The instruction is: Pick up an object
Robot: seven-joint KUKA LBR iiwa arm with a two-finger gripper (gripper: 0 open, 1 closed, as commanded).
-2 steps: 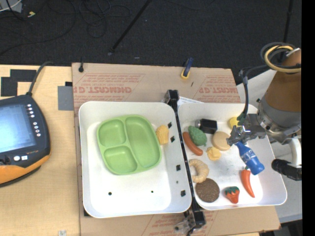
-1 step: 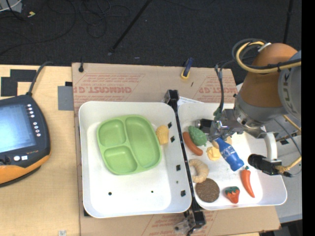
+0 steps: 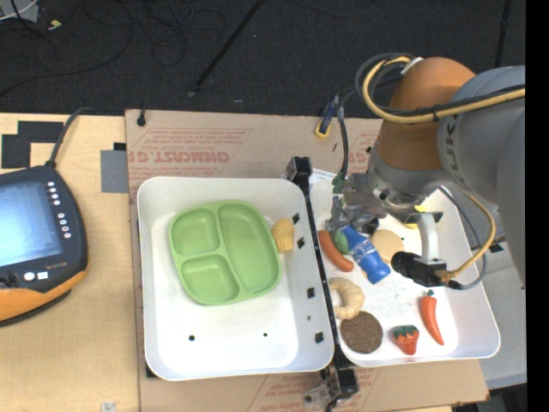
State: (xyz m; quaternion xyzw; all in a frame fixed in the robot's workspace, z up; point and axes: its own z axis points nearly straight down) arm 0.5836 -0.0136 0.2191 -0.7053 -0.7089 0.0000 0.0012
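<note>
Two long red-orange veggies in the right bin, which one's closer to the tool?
The orange carrot-like piece by the divider, just left of the blue bottle, lies right beside the tool. The red chili lies toward the bin's near right corner.

My own wrist and gripper [image 3: 353, 215] cover the upper middle of the right bin [image 3: 480, 337]; from this slant I cannot tell how the tips stand or what, if anything, sits between them. The blue object [image 3: 371, 260] and the green piece [image 3: 341, 239] beside it run partly under my hardware, so their full shapes stay unread. My arm [image 3: 480, 136] is cut off at the right edge, the handheld screen [image 3: 34, 230] at the left, and the print on the cardboard [image 3: 189, 150] is too blurred to read.
</note>
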